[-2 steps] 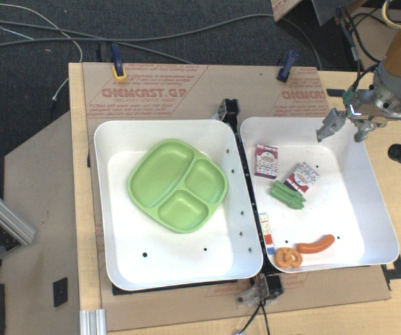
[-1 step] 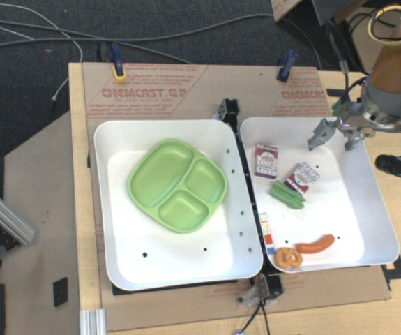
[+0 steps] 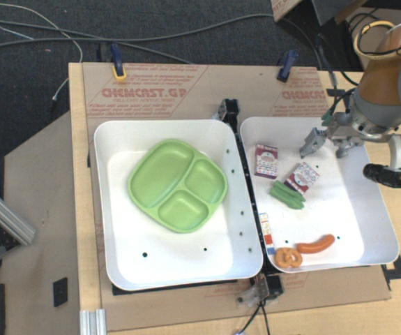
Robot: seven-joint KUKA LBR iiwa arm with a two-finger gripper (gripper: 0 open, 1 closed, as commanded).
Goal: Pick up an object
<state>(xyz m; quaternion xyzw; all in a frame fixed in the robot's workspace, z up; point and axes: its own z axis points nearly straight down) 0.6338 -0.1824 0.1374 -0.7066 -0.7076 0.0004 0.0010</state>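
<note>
Hovering over far right part of right bin (image 3: 388,239): gripper (image 3: 327,144), fingers spread, nothing between them. One finger (image 3: 310,144) points toward bin centre, other sits nearer wrist at about the same height. Grey arm (image 3: 381,82) with orange band enters from right edge, above bin's far corner.

Right bin contents, all lying flat on white floor:
- small maroon packet (image 3: 266,161), near far-left corner, just beside divider wall.
- second maroon-and-white packet (image 3: 303,176), tilted, just below and left of gripper, apart from fingers.
- green pepper-like toy (image 3: 286,195), touching or nearly touching lower edge of second packet; contact cannot be settled.
- orange-red hot dog toy (image 3: 316,244), near front wall.
- orange pretzel-like toy (image 3: 288,257), at front-left corner, just beside hot dog's left end.
- narrow printed strip (image 3: 264,229), lying along left wall.

Left bin (image 3: 109,257): light green divided plate (image 3: 178,185), three compartments, roughly centred, rotated at an angle to bin walls. Well apart from gripper.

Both bins resting side by side on cardboard-covered worktop (image 3: 186,89), printed lettering visible along far edge. Blue clamps (image 3: 118,61) on far edge of cardboard, one at left, one near right. Black cables trailing over dark floor beyond worktop.

Nearest candidate object to gripper: second packet. No object gripped.
</note>
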